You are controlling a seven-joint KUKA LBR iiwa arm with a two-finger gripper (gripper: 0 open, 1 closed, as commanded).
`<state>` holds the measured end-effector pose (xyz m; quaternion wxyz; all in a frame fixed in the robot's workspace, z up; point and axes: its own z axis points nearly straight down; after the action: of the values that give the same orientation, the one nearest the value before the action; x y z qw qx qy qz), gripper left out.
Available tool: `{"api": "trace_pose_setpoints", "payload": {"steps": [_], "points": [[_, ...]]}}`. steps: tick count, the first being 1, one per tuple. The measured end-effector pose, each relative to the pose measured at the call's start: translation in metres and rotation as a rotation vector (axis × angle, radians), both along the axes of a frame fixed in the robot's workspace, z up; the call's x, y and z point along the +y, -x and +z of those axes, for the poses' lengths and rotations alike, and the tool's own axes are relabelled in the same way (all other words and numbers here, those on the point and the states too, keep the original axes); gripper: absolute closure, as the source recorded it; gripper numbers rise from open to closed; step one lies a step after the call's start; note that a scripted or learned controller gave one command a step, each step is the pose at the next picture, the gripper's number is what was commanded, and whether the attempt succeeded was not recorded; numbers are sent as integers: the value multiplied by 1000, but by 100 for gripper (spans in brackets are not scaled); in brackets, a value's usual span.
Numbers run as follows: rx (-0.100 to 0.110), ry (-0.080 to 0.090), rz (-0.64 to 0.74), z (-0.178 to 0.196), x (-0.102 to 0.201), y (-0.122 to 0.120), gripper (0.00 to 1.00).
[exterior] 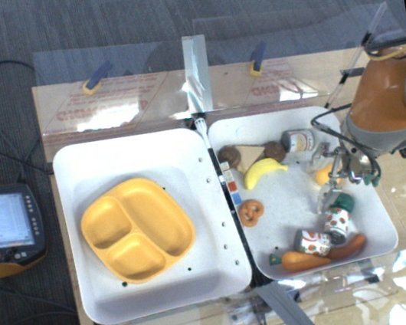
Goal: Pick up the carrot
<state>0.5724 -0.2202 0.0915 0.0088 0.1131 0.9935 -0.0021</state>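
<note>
The carrot [304,260], orange with a green stub at its left end, lies along the front wall of the right bin [275,219]. My gripper [331,193] hangs over the right side of that bin, up and to the right of the carrot and apart from it. Two small cans stand between them. The gripper sits just above the green-topped can [340,219].
In the right bin are a banana [264,172], a pretzel [251,212], a yellow piece [322,174], a jar [299,141], two brown items at the back and a red sausage [350,247] touching the carrot's right end. A yellow divided plate [137,228] lies in the left bin.
</note>
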Motion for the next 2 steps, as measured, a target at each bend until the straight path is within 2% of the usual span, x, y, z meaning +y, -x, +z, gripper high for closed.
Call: {"api": "trace_pose_setpoints", "payload": {"steps": [2], "points": [[2,-11,-476,-1,-1,-15,0]]}}
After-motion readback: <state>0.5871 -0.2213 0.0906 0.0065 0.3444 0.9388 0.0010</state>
